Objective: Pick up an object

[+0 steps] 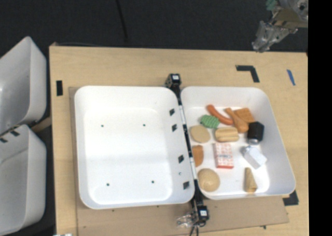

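The gripper [265,37] is seen at the upper right, raised above the bench's [129,66] far edge and well apart from both bins. Whether it is wide or narrow cannot be told, and nothing is seen held in it.

All candidate things lie in the right bin [270,100]. A clean pick is best made, it is judged, on something with free space on two sides. The red box [224,155] lies flat near the middle with gaps all round, and the round bun [208,179] at the near left is likewise well separated from its neighbours. The sausage [219,115], carrot [236,119] and green piece [209,121] are crowded together, touching or nearly so, and a descent there would probably nudge more than one. The black cup [255,132] and white block [254,156] lie near the right wall, which may hinder one side of the grasp. The orange slice [197,154] lies against the divider [182,131].

A descent should be made straight down over the chosen thing. The left bin [88,100] offers broad open floor, and the air above both bins looks unobstructed.
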You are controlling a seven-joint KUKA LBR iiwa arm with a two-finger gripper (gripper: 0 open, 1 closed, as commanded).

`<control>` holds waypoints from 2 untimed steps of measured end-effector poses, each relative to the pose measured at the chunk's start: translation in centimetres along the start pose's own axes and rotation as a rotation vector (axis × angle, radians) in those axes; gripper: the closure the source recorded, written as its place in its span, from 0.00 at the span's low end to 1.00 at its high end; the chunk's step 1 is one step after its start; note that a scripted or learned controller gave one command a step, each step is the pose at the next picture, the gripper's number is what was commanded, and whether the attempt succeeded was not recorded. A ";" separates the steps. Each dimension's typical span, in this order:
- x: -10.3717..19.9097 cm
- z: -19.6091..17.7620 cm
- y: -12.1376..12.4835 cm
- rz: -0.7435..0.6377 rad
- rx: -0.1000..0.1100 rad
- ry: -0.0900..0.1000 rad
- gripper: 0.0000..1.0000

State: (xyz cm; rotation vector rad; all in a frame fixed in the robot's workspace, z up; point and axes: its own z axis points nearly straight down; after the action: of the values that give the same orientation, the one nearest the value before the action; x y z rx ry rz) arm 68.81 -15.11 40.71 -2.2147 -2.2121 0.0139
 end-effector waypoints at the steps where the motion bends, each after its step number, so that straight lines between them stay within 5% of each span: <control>1: -1.3 -15.5 -0.2 -0.006 -0.034 -0.009 1.00; 2: -3.3 -9.5 -0.1 0.002 -0.011 -0.004 1.00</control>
State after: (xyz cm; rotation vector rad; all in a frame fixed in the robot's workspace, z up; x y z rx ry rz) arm 68.86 -18.42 50.19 -2.2240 -2.2181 0.0063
